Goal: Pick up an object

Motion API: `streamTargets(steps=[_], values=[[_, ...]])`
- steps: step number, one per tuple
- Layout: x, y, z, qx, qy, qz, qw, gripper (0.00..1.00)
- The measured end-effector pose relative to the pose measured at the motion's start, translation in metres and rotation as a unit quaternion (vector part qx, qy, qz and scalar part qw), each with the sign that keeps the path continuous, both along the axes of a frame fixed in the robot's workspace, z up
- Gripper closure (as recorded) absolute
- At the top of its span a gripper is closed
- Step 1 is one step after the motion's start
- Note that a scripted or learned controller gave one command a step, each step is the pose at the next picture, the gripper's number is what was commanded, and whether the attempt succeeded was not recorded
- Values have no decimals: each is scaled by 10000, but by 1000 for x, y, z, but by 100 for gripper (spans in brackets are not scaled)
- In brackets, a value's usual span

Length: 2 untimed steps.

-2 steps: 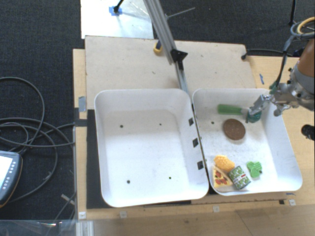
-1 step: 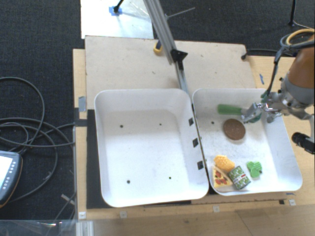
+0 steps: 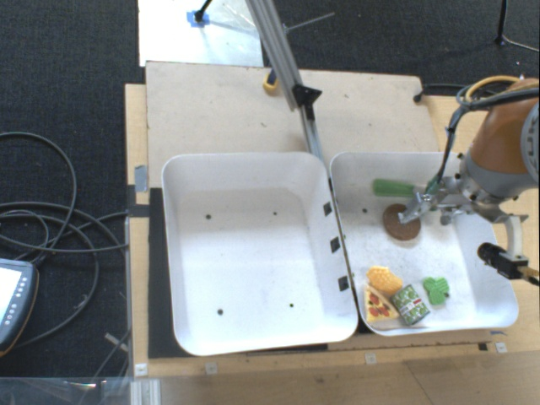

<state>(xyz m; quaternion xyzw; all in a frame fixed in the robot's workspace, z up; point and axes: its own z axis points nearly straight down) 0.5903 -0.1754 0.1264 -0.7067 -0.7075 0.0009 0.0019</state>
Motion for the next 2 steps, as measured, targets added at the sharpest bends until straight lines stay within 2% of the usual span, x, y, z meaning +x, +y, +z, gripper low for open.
streamTargets(steps=[1, 2], values=[[1, -1, 14, -11, -34, -1, 10000, 100], [8, -2, 78, -21, -65, 19, 10000, 100]])
